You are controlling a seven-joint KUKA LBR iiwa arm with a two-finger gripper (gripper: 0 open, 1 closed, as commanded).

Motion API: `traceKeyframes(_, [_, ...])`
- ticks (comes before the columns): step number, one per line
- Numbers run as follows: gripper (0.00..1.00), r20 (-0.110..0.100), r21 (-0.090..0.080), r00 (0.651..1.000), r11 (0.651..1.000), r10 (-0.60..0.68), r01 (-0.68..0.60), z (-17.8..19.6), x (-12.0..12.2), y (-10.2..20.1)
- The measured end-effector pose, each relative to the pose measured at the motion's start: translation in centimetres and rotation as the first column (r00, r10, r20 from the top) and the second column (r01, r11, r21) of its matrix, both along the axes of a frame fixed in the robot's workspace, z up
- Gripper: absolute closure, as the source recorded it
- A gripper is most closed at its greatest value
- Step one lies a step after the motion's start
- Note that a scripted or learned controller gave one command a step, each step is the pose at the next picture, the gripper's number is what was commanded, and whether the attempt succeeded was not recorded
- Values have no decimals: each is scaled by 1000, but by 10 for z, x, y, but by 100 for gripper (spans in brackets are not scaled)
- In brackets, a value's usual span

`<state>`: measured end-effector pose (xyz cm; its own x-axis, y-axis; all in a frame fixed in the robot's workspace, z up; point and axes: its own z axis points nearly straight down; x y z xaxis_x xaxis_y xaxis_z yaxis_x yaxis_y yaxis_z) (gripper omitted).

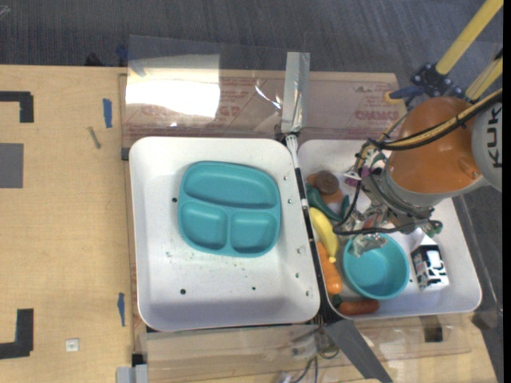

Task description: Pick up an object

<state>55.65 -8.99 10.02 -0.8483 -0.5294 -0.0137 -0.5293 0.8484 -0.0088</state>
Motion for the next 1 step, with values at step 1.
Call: traceKeyframes(1, [0, -9, 1, 1000, 1000, -1, 1, -5, -3, 0])
